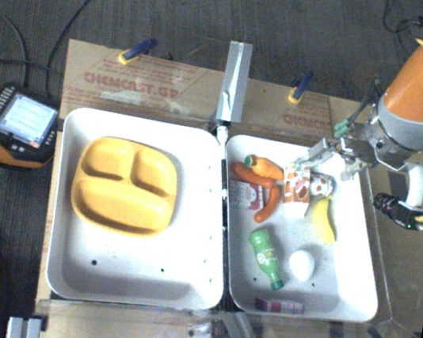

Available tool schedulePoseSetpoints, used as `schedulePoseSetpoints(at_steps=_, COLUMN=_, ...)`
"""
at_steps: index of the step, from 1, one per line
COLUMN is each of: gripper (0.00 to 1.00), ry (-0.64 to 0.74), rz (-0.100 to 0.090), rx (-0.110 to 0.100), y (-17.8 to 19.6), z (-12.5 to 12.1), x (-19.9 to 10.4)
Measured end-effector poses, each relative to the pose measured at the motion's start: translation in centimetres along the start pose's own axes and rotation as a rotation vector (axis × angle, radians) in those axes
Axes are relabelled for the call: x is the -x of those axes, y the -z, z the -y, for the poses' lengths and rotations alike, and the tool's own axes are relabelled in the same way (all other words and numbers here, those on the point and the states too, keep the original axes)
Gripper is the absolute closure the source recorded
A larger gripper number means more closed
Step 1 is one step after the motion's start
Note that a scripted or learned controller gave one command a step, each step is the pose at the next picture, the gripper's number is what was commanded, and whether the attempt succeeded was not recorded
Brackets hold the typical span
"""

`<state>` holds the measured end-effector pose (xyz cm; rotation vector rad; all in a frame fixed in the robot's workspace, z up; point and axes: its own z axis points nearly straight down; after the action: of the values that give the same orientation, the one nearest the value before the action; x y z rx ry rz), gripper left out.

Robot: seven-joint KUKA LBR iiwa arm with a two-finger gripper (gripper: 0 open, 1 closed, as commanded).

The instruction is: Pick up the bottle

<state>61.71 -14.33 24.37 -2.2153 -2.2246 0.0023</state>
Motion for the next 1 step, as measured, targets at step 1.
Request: schedulePoseSetpoints(at_steps=1, gripper=0.00, ry=-0.462, rz=0.000, rx=-0.004, y=-11.06, z=7.92, x=-3.55)
